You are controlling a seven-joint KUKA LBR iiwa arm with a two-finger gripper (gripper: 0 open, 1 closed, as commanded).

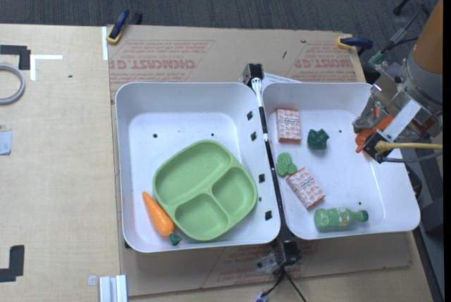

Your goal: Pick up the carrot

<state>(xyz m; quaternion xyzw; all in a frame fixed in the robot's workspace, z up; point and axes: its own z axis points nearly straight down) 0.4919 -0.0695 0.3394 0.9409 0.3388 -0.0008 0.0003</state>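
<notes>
In the camera view, two shallow white bins sit side by side on a cardboard sheet (211, 58) that covers the bench (56, 174). The left bin (134, 100) holds a green divided plate (204, 189) that fills much of its floor toward the near right corner. The carrot (157, 213) lies in the near left corner of this bin, just beside the plate's left rim, its orange body slanting toward the near wall and its small green top (174, 239) pointing at the near edge.

The right bin (394, 219) carries several small things. A red and white carton (287, 124) lies near the far left part, a dark green vegetable (318, 139) just to its right. A light green leafy piece (285, 165) sits against the left wall, and a second red and white carton (305, 187) lies tilted just beside it. A green bottle (340, 217) lies on its side along the near wall.

The arm (428, 54) reaches in over the right edge of the right bin. Its gripper (371, 139) hangs above that bin's right side, well apart from the carrot, with orange parts showing at its tip. Whether it is spread or closed cannot be told from here, and nothing is seen held in it.

Blue and yellow clamps (118, 24) pin the cardboard's far corners.
</notes>
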